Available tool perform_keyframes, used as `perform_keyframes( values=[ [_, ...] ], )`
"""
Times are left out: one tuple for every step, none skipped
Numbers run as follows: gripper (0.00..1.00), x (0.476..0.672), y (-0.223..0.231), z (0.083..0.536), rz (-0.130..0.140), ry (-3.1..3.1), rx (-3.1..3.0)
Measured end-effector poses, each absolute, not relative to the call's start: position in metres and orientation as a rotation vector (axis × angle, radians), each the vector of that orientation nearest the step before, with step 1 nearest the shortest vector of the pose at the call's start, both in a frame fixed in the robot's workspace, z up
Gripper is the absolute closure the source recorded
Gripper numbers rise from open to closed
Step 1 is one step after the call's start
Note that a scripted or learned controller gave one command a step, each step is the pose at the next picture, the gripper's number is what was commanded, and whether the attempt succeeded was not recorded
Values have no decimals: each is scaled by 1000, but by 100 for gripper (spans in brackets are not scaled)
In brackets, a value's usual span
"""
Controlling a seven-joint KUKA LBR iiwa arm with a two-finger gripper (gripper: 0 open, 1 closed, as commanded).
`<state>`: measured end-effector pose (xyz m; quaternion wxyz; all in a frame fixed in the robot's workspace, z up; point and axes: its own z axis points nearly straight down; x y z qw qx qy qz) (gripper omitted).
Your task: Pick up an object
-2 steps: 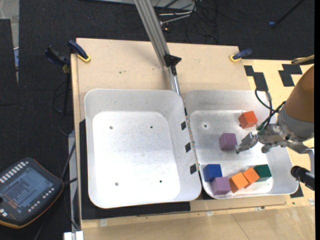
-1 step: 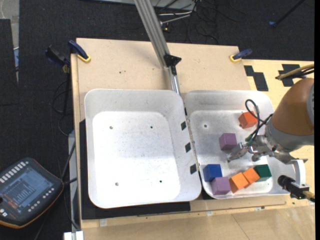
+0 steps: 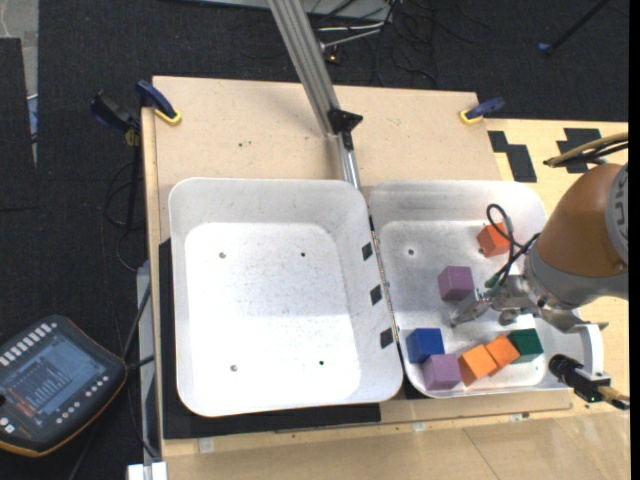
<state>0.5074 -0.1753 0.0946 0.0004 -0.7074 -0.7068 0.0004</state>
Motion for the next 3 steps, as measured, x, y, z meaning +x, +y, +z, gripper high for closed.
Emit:
perform_keyframes(
  values=[
    [100,509,-175,106,-2,-2223,-2223],
    [100,503,-179,152,-3,-2224,-2227],
    [100,515,-177,203,-5,-2230,-2221]
  ],
)
